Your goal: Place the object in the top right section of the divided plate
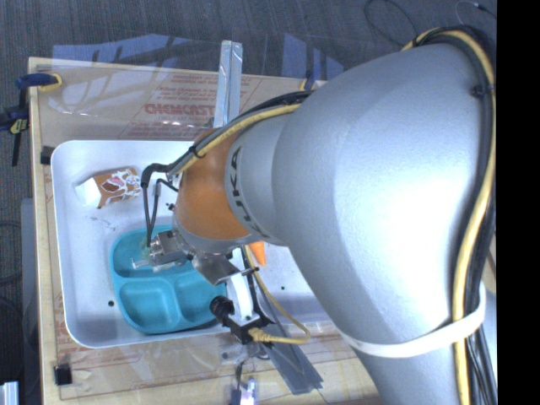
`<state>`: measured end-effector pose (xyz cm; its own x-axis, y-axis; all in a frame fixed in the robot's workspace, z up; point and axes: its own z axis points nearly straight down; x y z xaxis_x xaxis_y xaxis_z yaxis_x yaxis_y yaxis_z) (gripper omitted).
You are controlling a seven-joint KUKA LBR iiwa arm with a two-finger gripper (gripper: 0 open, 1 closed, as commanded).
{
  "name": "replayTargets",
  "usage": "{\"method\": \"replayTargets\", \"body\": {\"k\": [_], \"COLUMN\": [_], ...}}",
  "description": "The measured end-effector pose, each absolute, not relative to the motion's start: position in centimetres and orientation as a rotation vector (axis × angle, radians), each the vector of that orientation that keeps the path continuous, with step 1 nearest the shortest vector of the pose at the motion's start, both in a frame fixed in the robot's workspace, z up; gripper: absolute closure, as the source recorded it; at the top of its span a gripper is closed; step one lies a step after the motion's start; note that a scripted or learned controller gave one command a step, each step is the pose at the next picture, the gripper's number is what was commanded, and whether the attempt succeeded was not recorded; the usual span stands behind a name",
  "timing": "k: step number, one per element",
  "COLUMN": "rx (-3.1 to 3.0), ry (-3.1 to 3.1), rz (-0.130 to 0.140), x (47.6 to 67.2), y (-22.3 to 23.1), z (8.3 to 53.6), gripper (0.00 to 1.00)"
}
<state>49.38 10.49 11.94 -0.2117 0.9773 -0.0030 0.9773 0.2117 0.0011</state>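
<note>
A blue divided plate (160,298) lies in the left white bin (72,251), toward its near side. A brown and white packet (110,186) rests on the bin floor at the far left, apart from the plate. My gripper (159,256) hangs low over the plate's far section, just below the orange band (207,201) of the wrist. The arm hides the plate's right part and what lies under the gripper.
The grey arm (371,209) covers the right bin and most of the bench. A clear upright divider (229,83) stands between the bins at the back. A small orange bit (258,256) peeks out beside the wrist. Cables (261,332) dangle near the front rim.
</note>
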Motion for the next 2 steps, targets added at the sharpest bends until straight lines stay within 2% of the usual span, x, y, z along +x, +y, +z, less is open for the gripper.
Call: {"method": "replayTargets", "body": {"k": [1,2], "rx": [2.041,2.022], "ry": [2.391,2.41], "rz": [-0.004,-0.008], "x": [47.6,47.5], "y": [10.5,10.2], "z": [15.9,14.3], "gripper": [1.0,1.0]}}
